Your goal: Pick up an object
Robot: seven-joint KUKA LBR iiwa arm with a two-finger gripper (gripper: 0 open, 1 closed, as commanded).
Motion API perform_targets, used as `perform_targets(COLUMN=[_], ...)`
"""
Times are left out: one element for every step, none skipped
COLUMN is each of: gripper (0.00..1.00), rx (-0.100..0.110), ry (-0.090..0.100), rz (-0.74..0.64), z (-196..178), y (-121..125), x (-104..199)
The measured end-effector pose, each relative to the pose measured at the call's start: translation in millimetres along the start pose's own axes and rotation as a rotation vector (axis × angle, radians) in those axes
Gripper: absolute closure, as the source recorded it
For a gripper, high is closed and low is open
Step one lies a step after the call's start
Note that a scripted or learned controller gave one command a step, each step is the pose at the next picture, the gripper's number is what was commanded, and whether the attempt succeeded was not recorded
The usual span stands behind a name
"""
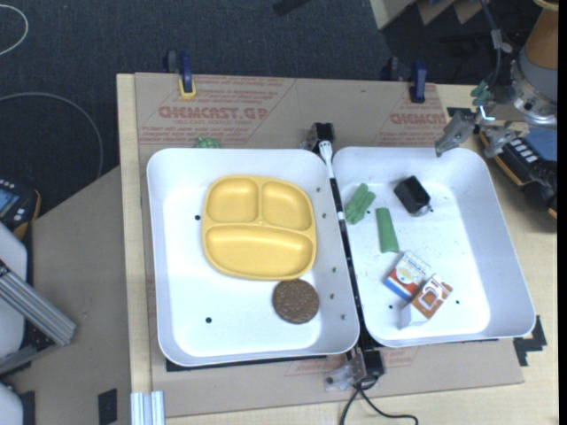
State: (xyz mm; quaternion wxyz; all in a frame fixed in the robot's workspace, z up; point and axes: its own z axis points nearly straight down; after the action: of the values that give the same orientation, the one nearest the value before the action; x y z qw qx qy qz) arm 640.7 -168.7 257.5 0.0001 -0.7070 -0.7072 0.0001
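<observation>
Looking down on the bench [266,104], you see 2 shallow white bins side by side on a brown board. Your left bin [177,264] holds a yellow divided plate [260,227] with 3 compartments, lying flat toward the bin's far half. Just beside the plate's near edge sits a round brown disc [295,301], close to it but whether they touch is hard to tell.

Your right bin [483,264] carries the smaller pieces. A small carton [406,277], white with blue and orange print, lies near the bin's middle, and an orange-and-white packet [431,297] sits against its right side. Farther back, 2 green pieces rest near the wall shared by the bins: a green stick [386,230] lying lengthwise and a green wedge [359,204] tilted just left of it, the 2 apart. A small black block [412,195] sits to the right of them, toward the far side of the bin.

Your arm [536,69] comes in at the upper right, and the gripper [461,131] hangs over the far right corner of the right bin, clear of every object there. You cannot tell its state.

2 blue clamps [184,67] pin the board's far edge.
</observation>
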Motion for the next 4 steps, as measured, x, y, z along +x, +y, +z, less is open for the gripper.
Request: perform_targets(gripper=[0.00, 0.00, 1.00, 1.00], rx=[0.010, 0.002, -0.001, 0.003], ry=[0.001, 0.014, 0.004, 0.007], rz=[0.005, -0.003, -0.004, -0.008], z=[97.5, 175.0, 161.7, 146.6], y=[-10.9, -22.9, -22.5, -67.5], x=[-47.6, -49.1, -51.6, 52.4])
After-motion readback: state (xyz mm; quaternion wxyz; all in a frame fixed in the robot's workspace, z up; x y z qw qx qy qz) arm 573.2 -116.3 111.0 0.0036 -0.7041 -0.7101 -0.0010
